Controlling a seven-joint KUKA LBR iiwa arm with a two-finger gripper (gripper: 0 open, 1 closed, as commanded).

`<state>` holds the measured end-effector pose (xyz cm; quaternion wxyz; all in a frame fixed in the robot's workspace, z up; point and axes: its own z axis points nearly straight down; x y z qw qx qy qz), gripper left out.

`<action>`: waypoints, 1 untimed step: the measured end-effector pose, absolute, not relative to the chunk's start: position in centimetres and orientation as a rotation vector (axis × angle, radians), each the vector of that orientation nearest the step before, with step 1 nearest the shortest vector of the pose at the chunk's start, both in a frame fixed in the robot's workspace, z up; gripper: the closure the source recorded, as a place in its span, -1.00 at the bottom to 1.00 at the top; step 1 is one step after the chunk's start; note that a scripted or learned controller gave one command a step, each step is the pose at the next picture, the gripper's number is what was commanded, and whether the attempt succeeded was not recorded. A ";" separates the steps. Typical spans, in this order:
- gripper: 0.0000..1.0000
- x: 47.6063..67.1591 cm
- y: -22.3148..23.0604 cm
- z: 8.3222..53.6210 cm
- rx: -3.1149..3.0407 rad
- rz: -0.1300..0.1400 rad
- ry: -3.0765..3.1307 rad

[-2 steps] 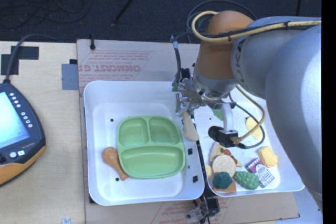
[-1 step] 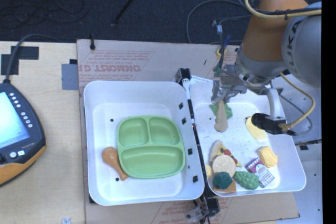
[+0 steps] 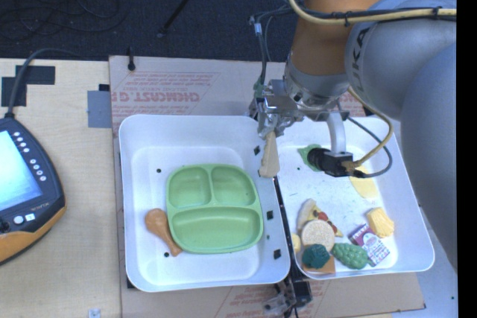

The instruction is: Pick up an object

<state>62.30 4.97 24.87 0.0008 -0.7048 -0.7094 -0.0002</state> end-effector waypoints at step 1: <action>1.00 59.9 1.0 23.0 -2.221 0.009 -2.215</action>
